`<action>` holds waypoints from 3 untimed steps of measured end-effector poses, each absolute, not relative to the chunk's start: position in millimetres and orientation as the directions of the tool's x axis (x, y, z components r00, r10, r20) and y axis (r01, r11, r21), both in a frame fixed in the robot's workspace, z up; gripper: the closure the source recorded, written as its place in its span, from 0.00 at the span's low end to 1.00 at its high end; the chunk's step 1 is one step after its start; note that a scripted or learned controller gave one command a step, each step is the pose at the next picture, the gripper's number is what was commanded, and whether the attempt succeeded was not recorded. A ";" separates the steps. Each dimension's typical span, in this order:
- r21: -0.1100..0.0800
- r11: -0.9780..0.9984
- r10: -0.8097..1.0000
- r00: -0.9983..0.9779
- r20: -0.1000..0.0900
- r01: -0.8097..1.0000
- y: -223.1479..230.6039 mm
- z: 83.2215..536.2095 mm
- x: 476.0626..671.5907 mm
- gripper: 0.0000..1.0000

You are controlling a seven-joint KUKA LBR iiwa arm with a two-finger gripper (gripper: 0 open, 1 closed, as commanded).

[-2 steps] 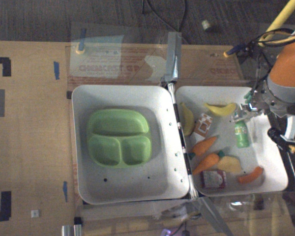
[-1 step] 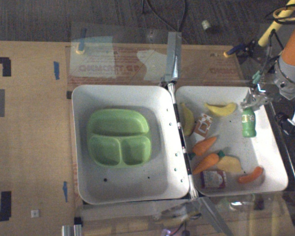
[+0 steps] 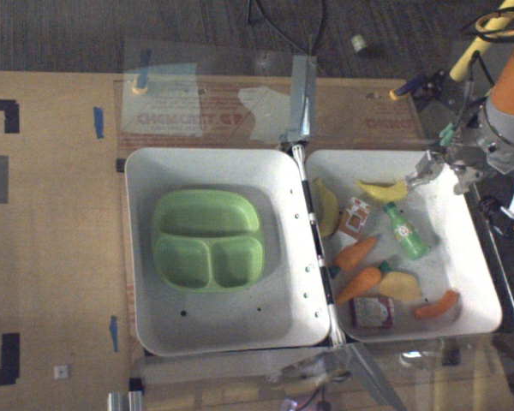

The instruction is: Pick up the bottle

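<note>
Your gripper (image 3: pixel 430 169) hovers at the right bin's (image 3: pixel 480 268) far edge; finger state unclear. Green bottle (image 3: pixel 405 230) lies mid-bin, label unreadable.

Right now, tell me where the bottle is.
The green bottle lies in the right bin, right of the small carton, just below the banana, above the carrots.

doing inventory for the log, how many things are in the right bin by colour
In the right bin:
yellow: 3, banana, piece, piece
orange: 3, carrot, carrot, piece
green: 1, bottle
red and white: 2, carton, packet
total: 9
</note>
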State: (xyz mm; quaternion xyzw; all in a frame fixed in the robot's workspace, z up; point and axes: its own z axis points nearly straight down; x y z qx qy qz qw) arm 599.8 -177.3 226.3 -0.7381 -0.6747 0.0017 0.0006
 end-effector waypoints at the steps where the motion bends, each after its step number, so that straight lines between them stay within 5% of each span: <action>1: -0.005 -0.162 0.987 0.162 0.000 0.987 -166.2 96.2 584.5 0.00; 2: -0.009 -0.163 0.987 0.163 0.001 0.987 -166.5 102.0 584.5 1.00; 3: 0.001 -0.172 0.985 0.172 -0.001 0.985 -119.6 235.1 566.5 1.00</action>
